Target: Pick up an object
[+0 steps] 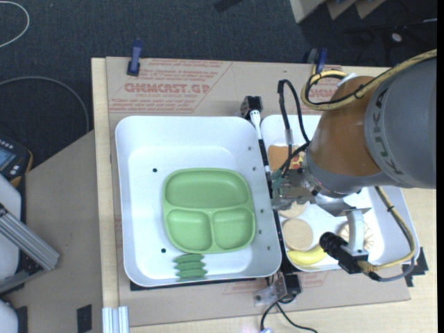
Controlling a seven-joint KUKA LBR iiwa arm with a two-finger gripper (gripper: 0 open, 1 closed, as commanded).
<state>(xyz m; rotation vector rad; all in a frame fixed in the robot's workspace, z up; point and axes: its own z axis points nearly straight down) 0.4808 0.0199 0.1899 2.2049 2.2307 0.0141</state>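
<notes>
Your jaws [286, 189] sit low over the right bin [397, 214], hard against its left wall, but the wrist body hides them, so you can't tell if they're apart or together, or whether anything is between them. Arm [378, 134] comes in from the right, big grey link w/ orange band stacked right over the wrist, pointing down into the bin; black cables loop up and over it.

Just below the jaws: a round tan disc [300, 234], cookie-like, lying flat on the bin floor. Below that, at the bin's near edge, a yellow banana [307, 257], curved, touching or nearly touching the disc. Just above the jaws, an orange-brown item [279, 156], partly hidden by the arm, can't ID it. To the right of the disc, a pale rounded piece [366, 238] peeks out past a black fitting on the arm; too covered to name.

Left of the jaws, across the shared wall, the left bin [132, 186]: holds a green divided tray [208, 210], three compartments, flat, roughly centred. Below it, near the bin's front wall, a small green ridged piece [189, 266], apart from the tray.

Both bins rest on a brown board [166, 85] w/ red print, on the bench. Blue clamp [134, 57] at the board's far left edge, well apart from the jaws.
</notes>
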